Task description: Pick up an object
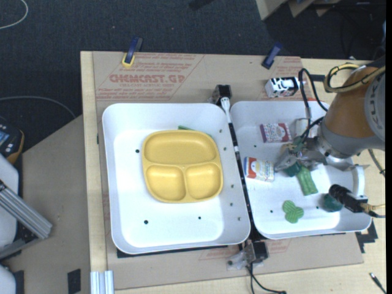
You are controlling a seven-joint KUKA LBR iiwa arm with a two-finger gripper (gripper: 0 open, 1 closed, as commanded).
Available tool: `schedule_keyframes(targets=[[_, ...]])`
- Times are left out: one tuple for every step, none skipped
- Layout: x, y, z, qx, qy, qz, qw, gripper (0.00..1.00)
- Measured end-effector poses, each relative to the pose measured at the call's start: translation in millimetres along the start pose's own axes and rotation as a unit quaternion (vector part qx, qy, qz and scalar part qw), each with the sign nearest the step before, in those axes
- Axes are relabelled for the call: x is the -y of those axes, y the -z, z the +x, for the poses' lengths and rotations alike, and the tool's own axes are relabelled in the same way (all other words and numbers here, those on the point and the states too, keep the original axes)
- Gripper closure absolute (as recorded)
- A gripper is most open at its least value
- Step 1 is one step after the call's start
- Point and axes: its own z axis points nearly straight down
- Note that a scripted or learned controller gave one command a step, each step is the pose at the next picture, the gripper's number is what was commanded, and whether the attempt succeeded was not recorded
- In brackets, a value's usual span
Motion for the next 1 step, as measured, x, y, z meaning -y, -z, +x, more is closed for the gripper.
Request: schedule_keyframes(targets=[[-0.7, 12.1, -0.6, 0.001, -0.001, -0.002, 1.0, 1.0]])
